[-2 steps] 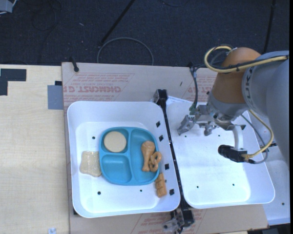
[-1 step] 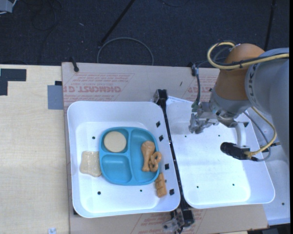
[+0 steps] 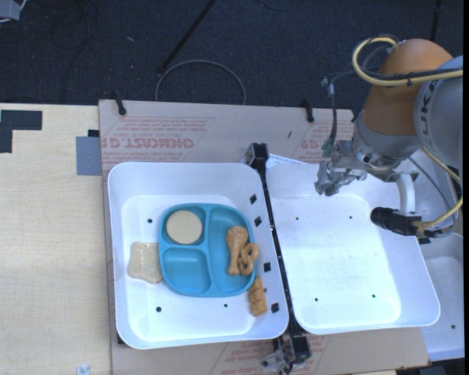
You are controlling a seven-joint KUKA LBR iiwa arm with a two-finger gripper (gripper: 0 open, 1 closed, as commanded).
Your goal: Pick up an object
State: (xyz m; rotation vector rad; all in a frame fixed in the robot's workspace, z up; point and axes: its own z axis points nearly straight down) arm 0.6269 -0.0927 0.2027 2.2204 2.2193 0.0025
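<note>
Your gripper (image 3: 331, 180) hovers at the far rim of the right bin (image 3: 352, 303), well apart from any object; I cannot tell its state, and nothing shows held, so you seem to be at the approach step. The pickable things lie in the left bin (image 3: 133, 186): a blue tray (image 3: 189, 273) bearing a round cookie (image 3: 184, 226) and pretzel pieces (image 3: 241, 250). Next you must cross the central divider (image 3: 267, 225), clearing it; open room lies above.

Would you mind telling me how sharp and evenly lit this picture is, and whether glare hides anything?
Camera view: lighting is even, shadows soft; the white bins look bright, nearly washed out, yet nothing is hidden. The blue tray and its food are fairly sharp; the end effector is small and slightly blurred; the floor above is dark.
</note>
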